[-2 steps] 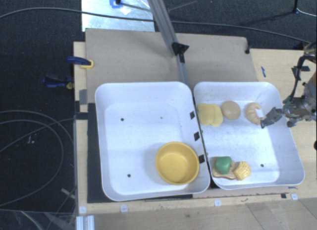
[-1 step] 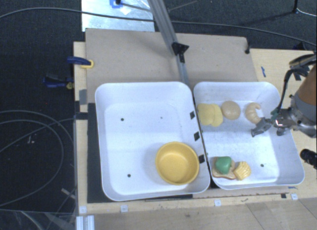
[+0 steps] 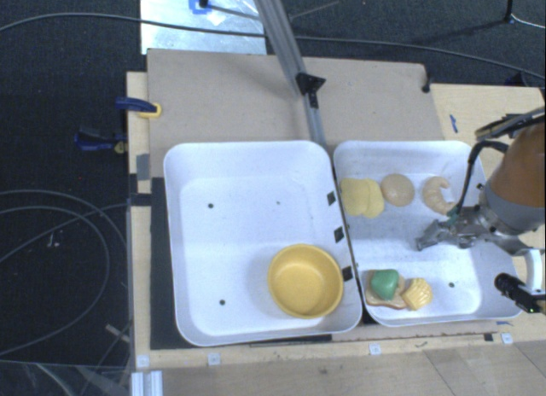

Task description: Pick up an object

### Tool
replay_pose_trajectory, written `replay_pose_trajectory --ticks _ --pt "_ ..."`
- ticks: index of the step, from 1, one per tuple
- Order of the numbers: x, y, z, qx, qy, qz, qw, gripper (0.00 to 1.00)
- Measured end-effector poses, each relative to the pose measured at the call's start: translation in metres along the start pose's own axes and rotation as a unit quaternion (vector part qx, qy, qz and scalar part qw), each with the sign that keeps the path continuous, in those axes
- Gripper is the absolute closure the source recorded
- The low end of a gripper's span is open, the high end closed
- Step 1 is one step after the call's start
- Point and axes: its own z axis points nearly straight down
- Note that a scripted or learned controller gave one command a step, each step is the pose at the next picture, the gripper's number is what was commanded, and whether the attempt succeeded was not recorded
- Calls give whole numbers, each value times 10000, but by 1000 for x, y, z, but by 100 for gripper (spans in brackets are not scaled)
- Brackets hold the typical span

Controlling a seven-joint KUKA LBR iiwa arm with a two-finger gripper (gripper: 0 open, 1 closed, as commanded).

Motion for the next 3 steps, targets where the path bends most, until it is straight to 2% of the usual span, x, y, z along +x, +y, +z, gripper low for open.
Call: replay_pose_trajectory --ticks 1,3 --pt "-1 2 -14 -33 -16 2 10000 100" --pt "-7 15 -140 -56 -24 -28 10000 100"
